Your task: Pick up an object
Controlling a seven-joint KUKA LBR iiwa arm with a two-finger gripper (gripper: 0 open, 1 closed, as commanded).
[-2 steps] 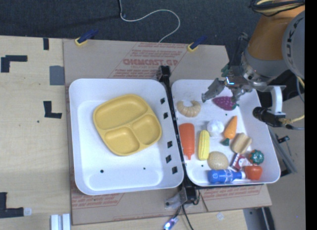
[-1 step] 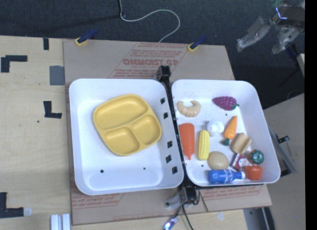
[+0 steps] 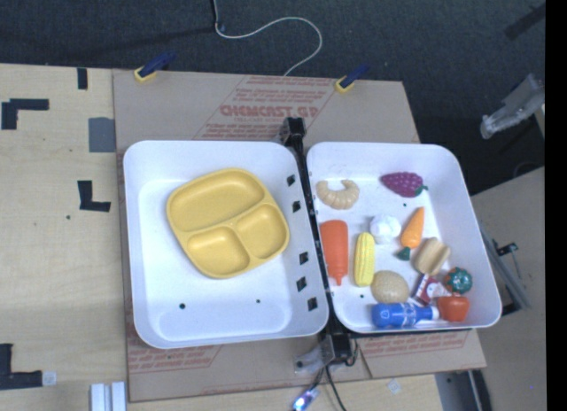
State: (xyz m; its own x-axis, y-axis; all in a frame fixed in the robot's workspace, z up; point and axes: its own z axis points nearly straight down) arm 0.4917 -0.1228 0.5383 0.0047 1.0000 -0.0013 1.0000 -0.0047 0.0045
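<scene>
Grey gripper (image 3: 512,110) is hanging at the frame's right edge; open or closed, cannot tell. Purple grapes (image 3: 401,183) are sitting apart from the clutter, probably offering the cleanest grasp.

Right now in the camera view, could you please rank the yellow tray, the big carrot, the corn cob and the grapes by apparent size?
Largest to smallest:
1. yellow tray
2. big carrot
3. corn cob
4. grapes
The corn cob and grapes look close, so that order is unsure.
</scene>
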